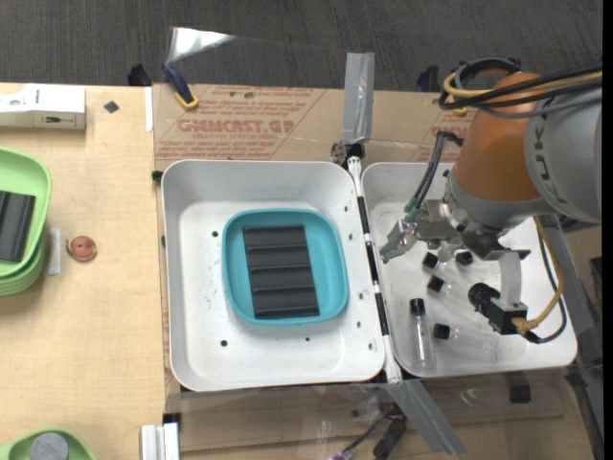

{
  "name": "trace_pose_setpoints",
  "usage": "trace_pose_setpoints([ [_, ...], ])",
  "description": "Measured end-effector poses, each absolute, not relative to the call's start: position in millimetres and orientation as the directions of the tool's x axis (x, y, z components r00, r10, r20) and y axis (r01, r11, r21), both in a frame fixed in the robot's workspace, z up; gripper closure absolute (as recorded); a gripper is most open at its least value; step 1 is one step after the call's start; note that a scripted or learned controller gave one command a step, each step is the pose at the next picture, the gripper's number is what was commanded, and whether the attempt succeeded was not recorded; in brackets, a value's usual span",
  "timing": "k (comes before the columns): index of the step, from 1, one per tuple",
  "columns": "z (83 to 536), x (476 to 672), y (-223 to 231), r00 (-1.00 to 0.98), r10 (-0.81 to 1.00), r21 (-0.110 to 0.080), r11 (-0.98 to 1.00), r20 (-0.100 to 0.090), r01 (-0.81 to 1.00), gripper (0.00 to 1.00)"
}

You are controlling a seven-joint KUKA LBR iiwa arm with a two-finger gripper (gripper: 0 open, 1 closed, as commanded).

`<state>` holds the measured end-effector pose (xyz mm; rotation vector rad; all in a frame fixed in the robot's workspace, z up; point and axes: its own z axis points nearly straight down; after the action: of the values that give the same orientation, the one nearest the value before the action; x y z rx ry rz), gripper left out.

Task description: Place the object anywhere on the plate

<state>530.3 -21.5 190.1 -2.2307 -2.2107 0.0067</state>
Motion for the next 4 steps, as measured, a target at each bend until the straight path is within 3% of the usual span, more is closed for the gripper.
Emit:
trace_pose_setpoints([
  [1, 230.2, 540.0, -37.1, 0.028, 1.0, -0.003, -0.028, -0.002, 1.0, 0.0],
  [2, 363.1, 543.4, -60.7, 0.066, 0.998, -0.003, -0.066, -0.003, 0.998, 0.0],
  [3, 440.1, 632.9, -103.6, 0.066, 0.998, -0.003, -0.066, -0.003, 0.998, 0.0],
  [4, 435.9, 654.3, -184.2, 0.167, 0.986, -0.003, -0.167, -0.003, 0.986, 0.0],
])
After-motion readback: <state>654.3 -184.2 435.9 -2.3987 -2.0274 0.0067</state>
